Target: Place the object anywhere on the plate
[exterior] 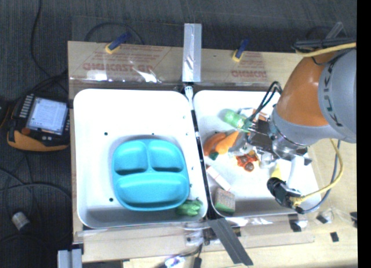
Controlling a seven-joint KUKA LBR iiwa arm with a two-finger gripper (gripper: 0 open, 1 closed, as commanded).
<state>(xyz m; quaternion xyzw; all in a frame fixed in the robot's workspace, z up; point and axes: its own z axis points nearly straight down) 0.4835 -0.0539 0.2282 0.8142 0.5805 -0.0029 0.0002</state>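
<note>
A light blue divided plate (151, 171) lies in the left bin (93, 110), toward its front. A small green leafy object (190, 207) sits just off the plate's front right corner. In the right bin (206, 101) lie an orange carrot-like toy (221, 141), a green object (234, 118), a small red and orange piece (249, 162), a white stick (217, 177) and a brown-and-green block (225, 201). My gripper (253, 144) hangs low over the right bin's middle, right beside the carrot toy and above the small red piece.
The arm's grey body and orange band (307, 96) cover the right bin's right side. A yellow cable (327, 185) loops near the front right. A metal divider (192, 52) stands at the back between the bins. A handheld device (43, 119) lies left of the bench.
</note>
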